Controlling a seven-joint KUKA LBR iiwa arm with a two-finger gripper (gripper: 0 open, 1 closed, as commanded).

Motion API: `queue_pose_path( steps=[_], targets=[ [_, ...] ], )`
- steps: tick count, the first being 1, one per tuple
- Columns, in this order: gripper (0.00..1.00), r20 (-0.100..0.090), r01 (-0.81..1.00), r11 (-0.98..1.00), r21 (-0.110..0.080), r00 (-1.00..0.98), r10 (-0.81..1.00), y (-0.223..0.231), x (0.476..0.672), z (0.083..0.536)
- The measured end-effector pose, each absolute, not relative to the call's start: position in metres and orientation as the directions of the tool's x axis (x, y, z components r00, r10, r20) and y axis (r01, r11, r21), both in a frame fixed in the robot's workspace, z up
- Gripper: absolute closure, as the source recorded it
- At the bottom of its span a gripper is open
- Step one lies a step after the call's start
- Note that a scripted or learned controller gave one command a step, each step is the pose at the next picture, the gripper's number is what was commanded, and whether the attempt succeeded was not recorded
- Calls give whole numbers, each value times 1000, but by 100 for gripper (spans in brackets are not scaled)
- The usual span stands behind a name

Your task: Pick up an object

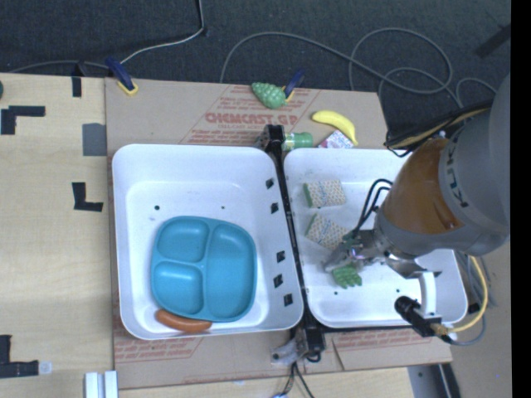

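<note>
1. The gripper [348, 255] sits low in the right bin [431, 305], its tip just above a small green object [347, 277]; whether it is released or clenched I cannot tell, and nothing is visibly held.
2. Risk, as I judge it: two green-and-tan checked blocks [325, 193] [324, 228] lie close by, the nearer just beside the tip, so a closing grip may nudge it or catch two things.
3. The green object is small and may slip aside.
4. The arm reaches in from the right, its orange band [423, 193] over the bin, wrist angled down and leftward.
</note>
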State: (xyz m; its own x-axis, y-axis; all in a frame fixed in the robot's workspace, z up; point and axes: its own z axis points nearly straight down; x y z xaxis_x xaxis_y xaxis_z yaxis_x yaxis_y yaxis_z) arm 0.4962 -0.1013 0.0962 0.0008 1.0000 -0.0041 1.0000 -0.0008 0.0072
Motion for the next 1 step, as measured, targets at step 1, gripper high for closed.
queue_pose_path(
  steps=[1],
  targets=[
    [100,0,1000,2,0,-2,1000,-36,516,184]
  ],
)
